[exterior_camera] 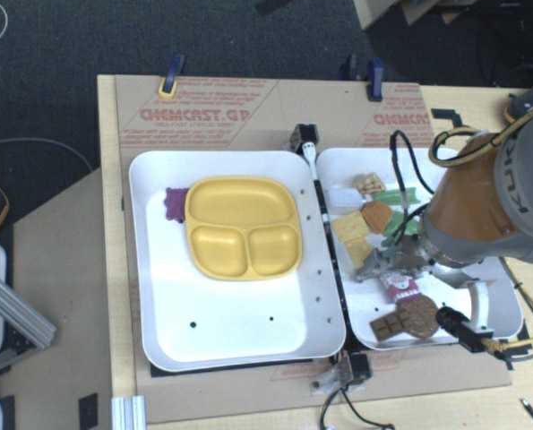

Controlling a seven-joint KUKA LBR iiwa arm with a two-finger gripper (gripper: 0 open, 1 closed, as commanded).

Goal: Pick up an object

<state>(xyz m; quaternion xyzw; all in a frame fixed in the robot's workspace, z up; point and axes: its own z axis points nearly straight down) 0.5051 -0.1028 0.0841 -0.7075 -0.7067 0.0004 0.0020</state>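
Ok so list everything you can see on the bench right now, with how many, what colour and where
White bins: two, side by side on the bench.
Divided tray: one, yellow, left bin, upper half.
Purple object: one, left bin, against the tray's left edge.
Small items: several, right bin; tan block, yellow piece, brown disc, brown bar, green piece; others too jumbled to count.
Clamps: yellow and blue, back edge.
Arm: one, orange and grey, over right bin.
Gripper: low among the items.

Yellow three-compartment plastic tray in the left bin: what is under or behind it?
A purple object pokes out from behind the yellow three-compartment plastic tray's left edge, on the shallow white left bin. How far it continues underneath is hidden by the tray.
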